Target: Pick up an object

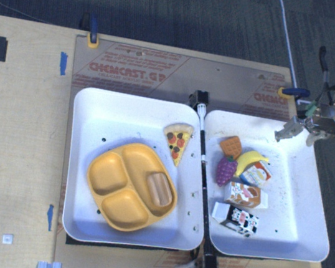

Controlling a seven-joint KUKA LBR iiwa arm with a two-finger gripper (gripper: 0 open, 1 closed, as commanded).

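Yellow tray with hot dog

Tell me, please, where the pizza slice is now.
The pizza slice lies in the left bin, near its upper right corner, just above the yellow divided plate and beside the wall shared with the right bin.

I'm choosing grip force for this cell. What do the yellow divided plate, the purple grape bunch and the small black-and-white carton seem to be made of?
The yellow divided plate looks like moulded hard plastic: uniform colour, soft sheen, rounded compartment walls. The purple grape bunch seems to be toy plastic or rubber, glossy and lumpy; which one is unclear. The small black-and-white carton looks like printed card or plastic, with flat faces and sharp edges.
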